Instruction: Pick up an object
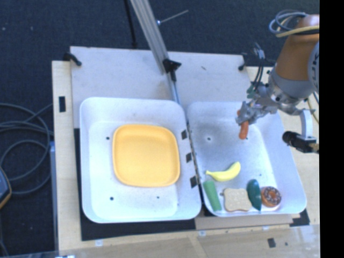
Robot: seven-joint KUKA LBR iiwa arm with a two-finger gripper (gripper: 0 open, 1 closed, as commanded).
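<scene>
My fingers (248, 117) were clamped on the top end of a small orange-red plastic carrot (244, 130), seemingly light, stiff and slippery, dangling toward six o'clock.

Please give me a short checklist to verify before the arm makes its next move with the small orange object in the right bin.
1. Orange object sits at the pincer, hanging below it: ok.
2. Firm grip on it: cannot tell, the fingers are too small to read.
3. Object is lifted off the right bin floor: cannot tell from this slanted view.
4. Banana, green stick, toast, dark green piece and donut lie along the near edge, apart from the pincer: ok.
5. Yellow plate lies flat in the left bin: ok.
</scene>
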